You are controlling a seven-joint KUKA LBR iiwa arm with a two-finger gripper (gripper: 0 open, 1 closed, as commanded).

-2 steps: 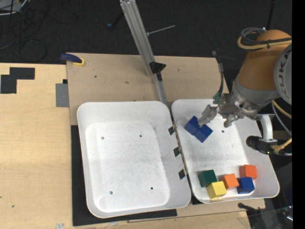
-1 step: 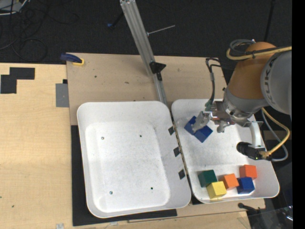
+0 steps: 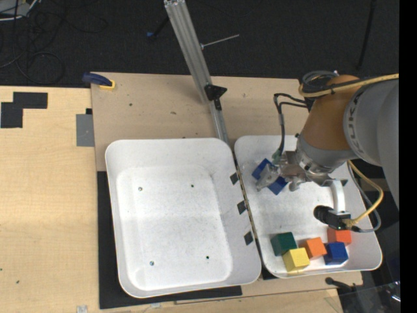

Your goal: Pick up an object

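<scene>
My gripper (image 3: 273, 177) is low in the right bin (image 3: 365, 256), in its back left part near the divider. Two blue pieces lie right against it: one blue block (image 3: 262, 168) on its far left side and another blue block (image 3: 279, 186) just in front. The gripper body hides how they meet it. Along the bin's front sit a green block (image 3: 283, 242), a yellow block (image 3: 296, 259), an orange block (image 3: 315, 246), a third blue block (image 3: 336, 253) and a red block (image 3: 340, 236).
The left bin (image 3: 117, 155) lies beside the right one, with black clips (image 3: 240, 207) along the shared edge. A slanted metal rail (image 3: 193, 51) rises behind the bins. A black cable loop (image 3: 329, 215) hangs from the arm over the right bin.
</scene>
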